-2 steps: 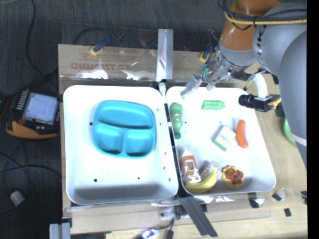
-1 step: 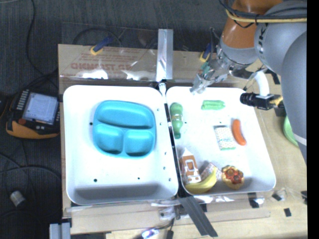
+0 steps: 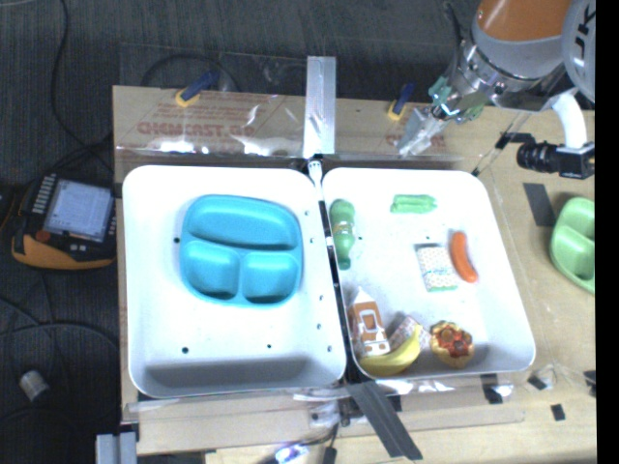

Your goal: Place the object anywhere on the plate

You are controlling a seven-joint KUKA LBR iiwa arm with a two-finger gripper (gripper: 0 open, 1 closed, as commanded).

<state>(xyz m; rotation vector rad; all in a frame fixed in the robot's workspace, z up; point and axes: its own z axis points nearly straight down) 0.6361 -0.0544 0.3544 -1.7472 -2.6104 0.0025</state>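
The left bin holds a blue three-compartment plate near its centre. The right bin carries a banana, an orange carrot-like piece, a green flat piece and other small toys. The end effector hovers past that bin's far edge, apart from them all; I cannot tell its state.

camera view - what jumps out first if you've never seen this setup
The bright blue plate, split into three compartments, sits alone in the left bin. The right bin holds a scatter of small things: a green bottle by the divider, an orange carrot, and a banana near the front wall. Above that bin's far edge hangs the gripper, under the arm's orange band, with nothing visibly between its fingers.
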